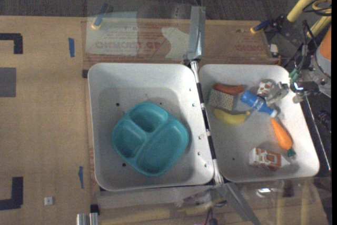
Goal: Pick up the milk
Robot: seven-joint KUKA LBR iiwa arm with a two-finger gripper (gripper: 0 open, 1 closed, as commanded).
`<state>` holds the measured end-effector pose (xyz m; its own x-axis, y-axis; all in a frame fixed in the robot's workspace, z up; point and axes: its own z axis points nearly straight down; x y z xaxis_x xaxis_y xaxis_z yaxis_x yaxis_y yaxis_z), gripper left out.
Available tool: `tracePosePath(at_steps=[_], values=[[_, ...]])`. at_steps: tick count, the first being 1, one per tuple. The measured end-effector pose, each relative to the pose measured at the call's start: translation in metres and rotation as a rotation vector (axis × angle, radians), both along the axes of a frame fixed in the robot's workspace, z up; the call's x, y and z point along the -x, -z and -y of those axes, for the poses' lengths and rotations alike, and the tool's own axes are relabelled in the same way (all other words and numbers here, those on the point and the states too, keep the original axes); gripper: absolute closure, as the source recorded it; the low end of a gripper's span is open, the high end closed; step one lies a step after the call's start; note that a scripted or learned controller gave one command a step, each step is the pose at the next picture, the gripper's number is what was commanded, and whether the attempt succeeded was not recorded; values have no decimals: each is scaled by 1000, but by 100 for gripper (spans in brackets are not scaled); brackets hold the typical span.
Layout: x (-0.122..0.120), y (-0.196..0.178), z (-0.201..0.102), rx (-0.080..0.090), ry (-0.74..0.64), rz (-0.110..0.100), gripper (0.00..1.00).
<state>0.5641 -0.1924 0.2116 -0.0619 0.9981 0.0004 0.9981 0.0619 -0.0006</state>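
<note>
Lying on its side near the front of the right bin (310, 166), the milk (267, 158) sits well apart from the hand (278, 89), which hovers at the bin's far right corner; whether it is open or closed I cannot tell. The risk is a grab at nearer clutter: the blue bottle (258, 103), banana (232, 116) or carrot (283, 135).

We see two shallow white plastic bins (100, 87), matt and smooth, on a flat tan bench of wood or board (42, 129). A teal compartmented plastic plate (150, 138) has a soft sheen. The small brown-and-white milk carton (267, 158) looks like printed paperboard. The orange carrot (283, 134) and yellow banana (231, 116) look like smooth moulded plastic.
</note>
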Motion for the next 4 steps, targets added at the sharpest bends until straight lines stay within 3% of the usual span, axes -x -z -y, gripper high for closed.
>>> tracePosePath(at_steps=[1,2,3,4], values=[[-1,-11,2,1,3,4,100],[19,114,-83,0,12,1,100],[33,122,-58,-4,235,8,100],[34,123,-55,1,238,8,0]])
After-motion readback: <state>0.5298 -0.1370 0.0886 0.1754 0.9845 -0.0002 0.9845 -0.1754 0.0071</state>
